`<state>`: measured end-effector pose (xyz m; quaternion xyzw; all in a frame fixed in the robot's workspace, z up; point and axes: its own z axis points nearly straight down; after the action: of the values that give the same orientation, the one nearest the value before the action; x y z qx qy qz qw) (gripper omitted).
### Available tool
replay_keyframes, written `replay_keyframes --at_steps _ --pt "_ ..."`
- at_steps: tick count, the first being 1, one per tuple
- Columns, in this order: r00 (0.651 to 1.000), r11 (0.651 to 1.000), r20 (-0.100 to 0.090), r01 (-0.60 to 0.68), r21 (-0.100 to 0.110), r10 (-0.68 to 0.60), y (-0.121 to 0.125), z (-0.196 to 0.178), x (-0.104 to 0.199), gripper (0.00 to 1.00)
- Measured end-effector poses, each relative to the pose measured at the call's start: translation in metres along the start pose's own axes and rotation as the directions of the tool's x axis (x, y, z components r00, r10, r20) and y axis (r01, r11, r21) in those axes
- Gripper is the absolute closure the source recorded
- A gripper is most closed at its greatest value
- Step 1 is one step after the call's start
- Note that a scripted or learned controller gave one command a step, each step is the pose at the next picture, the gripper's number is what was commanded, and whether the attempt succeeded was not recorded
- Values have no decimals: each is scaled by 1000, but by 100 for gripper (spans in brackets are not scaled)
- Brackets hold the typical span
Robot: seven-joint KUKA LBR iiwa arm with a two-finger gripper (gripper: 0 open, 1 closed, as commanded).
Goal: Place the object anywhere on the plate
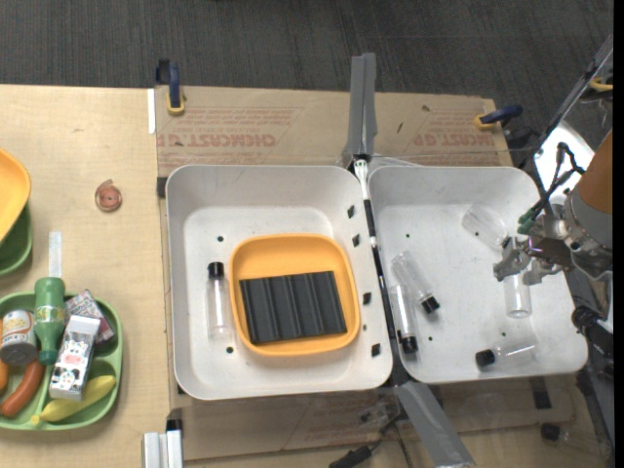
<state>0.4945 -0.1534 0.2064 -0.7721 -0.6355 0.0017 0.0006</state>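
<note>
Apparently the gripper (515, 261) is over the right bin (448, 354), above a clear vial (518, 300), its grasp I cannot tell, and next it must carry one to the orange plate (292, 252).

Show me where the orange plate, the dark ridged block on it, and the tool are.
orange plate (292, 249): camera view, its far rim.
dark ridged block (295, 306): camera view, its middle.
tool (514, 261): camera view, between its fingertips.

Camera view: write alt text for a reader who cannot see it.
A grey robot arm's gripper hangs over the right white bin, which holds several clear vials with black caps. The left white bin holds an orange plate bearing a black ridged block, with one more vial beside the plate.
</note>
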Motion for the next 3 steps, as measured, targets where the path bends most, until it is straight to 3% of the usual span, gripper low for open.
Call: replay_keyframes --at_steps 1,2,3 --pt "993 993 0 115 -1 -115 91 -19 -9 100" --pt "940 940 2 342 -3 -342 159 -22 -16 100" --pt "823 823 4 569 -5 -569 175 -54 -36 100"
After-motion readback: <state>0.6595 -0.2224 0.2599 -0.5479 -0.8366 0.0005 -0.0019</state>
